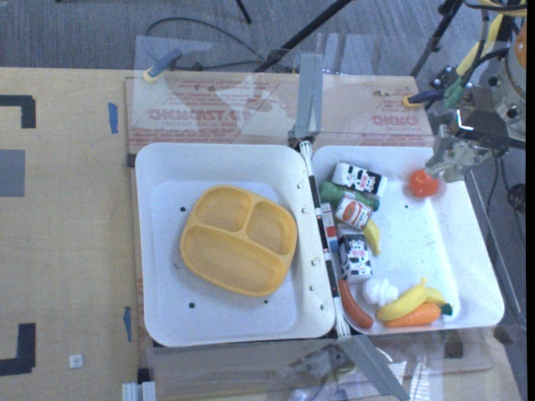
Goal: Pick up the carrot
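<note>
Hovering over the far right corner of the right-hand bin (468,224), the robot's gripper (451,167) hangs just beside a red tomato (423,184), well apart from its target. Whether its fingers are spread or closed cannot be told at this slant. The carrot (415,315) lies at the bin's near edge, pressed against a yellow banana (410,299), with a white toy (380,291) and a red sausage (355,305) close on its left. The yellow divided plate (238,241) sits alone in the left bin (159,224). The likely hazard is crowding: a descent slightly off line could close on the banana instead, or nudge the carrot against the bin wall, leaving the fingers no clean purchase. A grab made from the present spot would risk taking the tomato.
</note>
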Robot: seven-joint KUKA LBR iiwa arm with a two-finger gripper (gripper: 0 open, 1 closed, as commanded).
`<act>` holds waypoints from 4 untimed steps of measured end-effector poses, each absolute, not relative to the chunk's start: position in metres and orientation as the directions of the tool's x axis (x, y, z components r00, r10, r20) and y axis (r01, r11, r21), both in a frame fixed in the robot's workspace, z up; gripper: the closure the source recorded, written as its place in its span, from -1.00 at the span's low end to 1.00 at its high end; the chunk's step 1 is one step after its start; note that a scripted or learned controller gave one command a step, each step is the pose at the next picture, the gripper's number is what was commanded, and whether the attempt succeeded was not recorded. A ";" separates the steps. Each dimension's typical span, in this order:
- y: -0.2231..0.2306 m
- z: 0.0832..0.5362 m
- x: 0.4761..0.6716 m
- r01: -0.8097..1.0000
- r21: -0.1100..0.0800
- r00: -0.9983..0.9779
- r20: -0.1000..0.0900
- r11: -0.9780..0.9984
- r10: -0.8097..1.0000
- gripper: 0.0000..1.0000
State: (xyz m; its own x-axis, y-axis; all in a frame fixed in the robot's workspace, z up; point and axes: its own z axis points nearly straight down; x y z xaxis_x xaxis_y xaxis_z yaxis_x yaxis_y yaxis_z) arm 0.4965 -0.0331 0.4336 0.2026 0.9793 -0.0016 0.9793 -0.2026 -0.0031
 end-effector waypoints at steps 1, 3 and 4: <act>-0.089 0.397 0.506 0.881 -0.008 0.473 -0.003 -0.473 0.881 1.00; -0.131 0.331 0.595 0.745 -0.001 0.667 -0.002 -0.667 0.745 1.00; -0.151 0.434 0.622 0.832 -0.002 0.555 -0.002 -0.555 0.832 1.00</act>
